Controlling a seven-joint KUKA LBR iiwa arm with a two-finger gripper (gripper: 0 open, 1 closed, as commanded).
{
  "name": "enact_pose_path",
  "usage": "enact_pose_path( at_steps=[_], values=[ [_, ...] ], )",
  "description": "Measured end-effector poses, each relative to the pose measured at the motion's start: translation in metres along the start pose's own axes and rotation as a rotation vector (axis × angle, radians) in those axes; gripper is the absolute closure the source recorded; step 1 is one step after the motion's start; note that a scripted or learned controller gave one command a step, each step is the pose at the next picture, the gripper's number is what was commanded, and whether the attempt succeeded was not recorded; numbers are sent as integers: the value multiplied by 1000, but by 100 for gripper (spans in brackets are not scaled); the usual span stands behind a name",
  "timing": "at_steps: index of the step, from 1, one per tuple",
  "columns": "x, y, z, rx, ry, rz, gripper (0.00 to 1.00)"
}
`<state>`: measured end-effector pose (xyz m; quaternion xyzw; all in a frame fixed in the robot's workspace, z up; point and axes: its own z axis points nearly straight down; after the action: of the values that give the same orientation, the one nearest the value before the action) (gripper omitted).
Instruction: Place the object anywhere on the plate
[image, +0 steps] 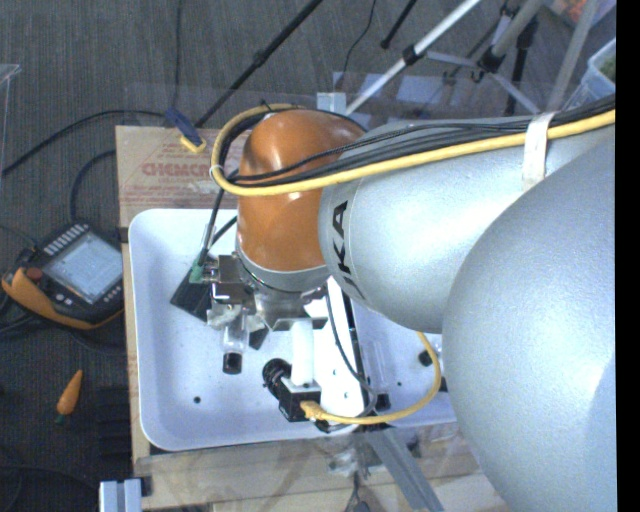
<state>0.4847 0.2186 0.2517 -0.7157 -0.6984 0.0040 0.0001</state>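
Observation:
My grey arm with its orange band (285, 200) reaches in from the right and hangs low over the left white bin (160, 330), hiding most of the bin floor. The gripper (233, 350) sits below the orange band, over the middle of the bin, with a dark tip close to the floor. A white and black bracket (325, 375) with a yellow cable hangs beside it on the right. Nothing can be seen held at the gripper. The arm covers the right side of the bench.
A small dark speck (197, 401) lies on the bin floor near the front left. Outside the bin, an orange-edged pendant (75, 275) rests at the left, and brown cardboard (160, 175) lies behind the bin. Tripod legs (470, 55) stand at the back.

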Motion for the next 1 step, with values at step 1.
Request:
enact_pose_path(
  at_steps=[1],
  values=[
    [-73,5,-55,-2,1,-47,100]
  ],
)
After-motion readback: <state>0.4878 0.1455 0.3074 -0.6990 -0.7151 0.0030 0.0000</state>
